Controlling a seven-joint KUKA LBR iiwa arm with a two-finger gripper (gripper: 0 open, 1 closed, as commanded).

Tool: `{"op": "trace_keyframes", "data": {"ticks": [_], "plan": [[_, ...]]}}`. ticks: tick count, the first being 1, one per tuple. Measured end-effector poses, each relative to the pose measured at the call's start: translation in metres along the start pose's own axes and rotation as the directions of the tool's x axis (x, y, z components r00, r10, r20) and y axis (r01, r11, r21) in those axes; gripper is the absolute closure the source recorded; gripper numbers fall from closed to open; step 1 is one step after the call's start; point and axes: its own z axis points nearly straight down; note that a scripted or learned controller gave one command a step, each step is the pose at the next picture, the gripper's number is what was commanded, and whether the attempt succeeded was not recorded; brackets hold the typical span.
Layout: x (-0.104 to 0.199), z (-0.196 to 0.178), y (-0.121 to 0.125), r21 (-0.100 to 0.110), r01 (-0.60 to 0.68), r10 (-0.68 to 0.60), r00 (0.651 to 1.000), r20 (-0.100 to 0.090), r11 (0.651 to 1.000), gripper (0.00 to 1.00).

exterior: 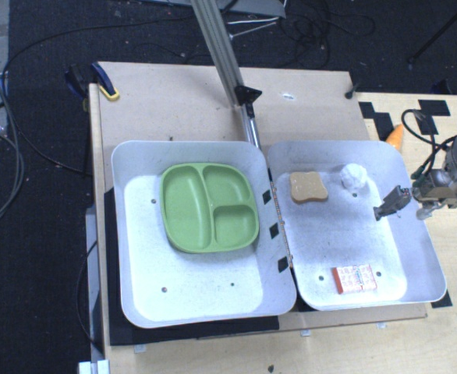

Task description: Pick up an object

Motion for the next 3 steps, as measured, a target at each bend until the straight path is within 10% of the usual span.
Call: {"op": "trace_keyframes", "data": {"ticks": [2,3], "plan": [[-0.004,0.095,-0.005,0.001,-0.001,0.001,1.0,-0.001,1.0,0.0],[-0.004,0.083,-0.003,-0.004,0.0,0.0,1.0,0.001,1.0,1.0]]}}
